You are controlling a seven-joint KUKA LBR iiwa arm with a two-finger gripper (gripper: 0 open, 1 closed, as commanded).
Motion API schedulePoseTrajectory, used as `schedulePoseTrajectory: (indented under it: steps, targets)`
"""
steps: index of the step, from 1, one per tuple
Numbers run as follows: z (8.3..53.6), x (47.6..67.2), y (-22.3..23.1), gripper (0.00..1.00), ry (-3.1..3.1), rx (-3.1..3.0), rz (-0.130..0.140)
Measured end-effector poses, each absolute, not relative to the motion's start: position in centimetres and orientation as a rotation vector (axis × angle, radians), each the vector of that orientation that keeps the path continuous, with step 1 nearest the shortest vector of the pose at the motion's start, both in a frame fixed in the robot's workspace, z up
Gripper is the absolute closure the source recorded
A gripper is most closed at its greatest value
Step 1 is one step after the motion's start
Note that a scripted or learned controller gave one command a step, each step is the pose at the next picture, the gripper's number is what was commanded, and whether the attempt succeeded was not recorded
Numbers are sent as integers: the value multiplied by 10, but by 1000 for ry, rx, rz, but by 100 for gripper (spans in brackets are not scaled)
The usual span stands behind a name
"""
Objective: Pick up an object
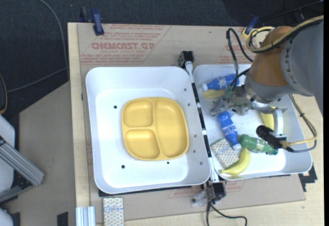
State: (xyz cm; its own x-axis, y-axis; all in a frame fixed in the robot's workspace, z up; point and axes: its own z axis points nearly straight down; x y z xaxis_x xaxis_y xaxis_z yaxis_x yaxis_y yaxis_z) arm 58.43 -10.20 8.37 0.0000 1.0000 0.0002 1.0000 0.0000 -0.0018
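Note:
My gripper (232,102) is down in the right bin (298,161), near its upper left part, and the arm's orange band sits above it. Just below the gripper lies a blue tube (227,128). A blue and white bottle (220,83) lies just above it, by the bin's back wall. A green bottle (259,144) lies on its side to the lower right. A yellow banana (239,164) rests at the front, beside a patterned packet (223,152). Another yellow object (267,119) is partly hidden under the arm.
The left bin (103,117) holds a yellow divided plate (154,128). A ridge between the bins runs down the middle (201,122). Cables (300,143) loop along the right bin's right side. A small packet (113,208) lies on the bench in front of the left bin.

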Motion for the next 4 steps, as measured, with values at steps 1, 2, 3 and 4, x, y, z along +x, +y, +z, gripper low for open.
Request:
schedulePoseTrajectory:
  steps: [1, 2, 3, 4]
  targets:
    - [84, 549, -105, 0, -2219, -2220, 2]
    - [85, 615, -96, 0, -2223, -2221, 0]
    - [83, 654, -104, 0, -2165, -2193, 63]
    - [84, 564, -108, 0, -2220, -2222, 2]
